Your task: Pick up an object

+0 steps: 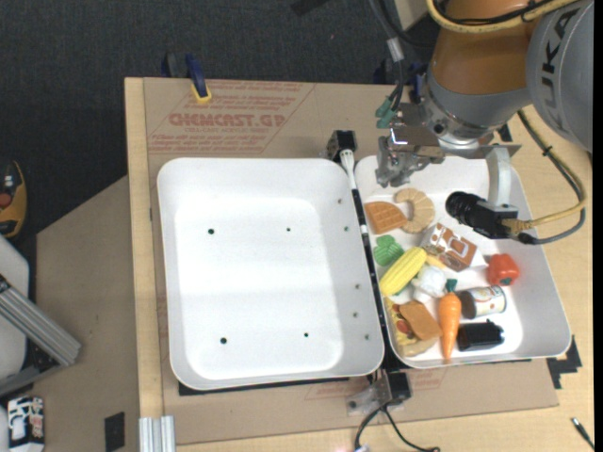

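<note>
Dark carpet is surrounding our surface (151,252). We are hovering the claw (403,163) over the right bin's (542,295) far left corner; its state we cannot tell. Toy food, corn (403,267) and carrot (449,321) included, is lying nearer. We should be descending onto one isolated piece.
</note>
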Controlling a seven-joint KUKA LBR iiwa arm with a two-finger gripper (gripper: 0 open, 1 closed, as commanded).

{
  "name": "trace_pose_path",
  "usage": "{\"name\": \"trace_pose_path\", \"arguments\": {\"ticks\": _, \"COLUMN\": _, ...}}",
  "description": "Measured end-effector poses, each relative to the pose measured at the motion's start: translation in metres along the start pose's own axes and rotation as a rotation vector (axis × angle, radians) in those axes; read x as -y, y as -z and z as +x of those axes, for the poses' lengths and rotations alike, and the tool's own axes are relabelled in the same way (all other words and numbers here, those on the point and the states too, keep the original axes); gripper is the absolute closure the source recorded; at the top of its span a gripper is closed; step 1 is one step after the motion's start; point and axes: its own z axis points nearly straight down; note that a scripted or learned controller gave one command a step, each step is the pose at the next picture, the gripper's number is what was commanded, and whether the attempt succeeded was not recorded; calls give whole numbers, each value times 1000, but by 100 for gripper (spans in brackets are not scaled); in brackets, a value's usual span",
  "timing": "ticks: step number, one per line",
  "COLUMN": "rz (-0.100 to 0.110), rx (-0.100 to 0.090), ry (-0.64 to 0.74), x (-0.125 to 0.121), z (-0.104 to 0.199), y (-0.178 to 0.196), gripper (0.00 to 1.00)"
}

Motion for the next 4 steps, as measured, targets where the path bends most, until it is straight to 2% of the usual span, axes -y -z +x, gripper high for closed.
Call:
{"name": "trace_pose_path", "arguments": {"ticks": 1, "rz": -31, "rx": -4, "ry": 2, "x": 38, "z": 57, "y": 158, "gripper": 100}}
{"name": "trace_pose_path", "arguments": {"ticks": 2, "rz": 2, "rx": 3, "ry": -1, "x": 57, "z": 103, "y": 46, "gripper": 100}}
{"name": "trace_pose_path", "arguments": {"ticks": 3, "rz": -23, "rx": -5, "ry": 2, "x": 86, "z": 155, "y": 161, "gripper": 100}}
{"name": "trace_pose_path", "arguments": {"ticks": 4, "rz": 0, "rx": 6, "ry": -4, "x": 65, "z": 187, "y": 18, "gripper": 100}}
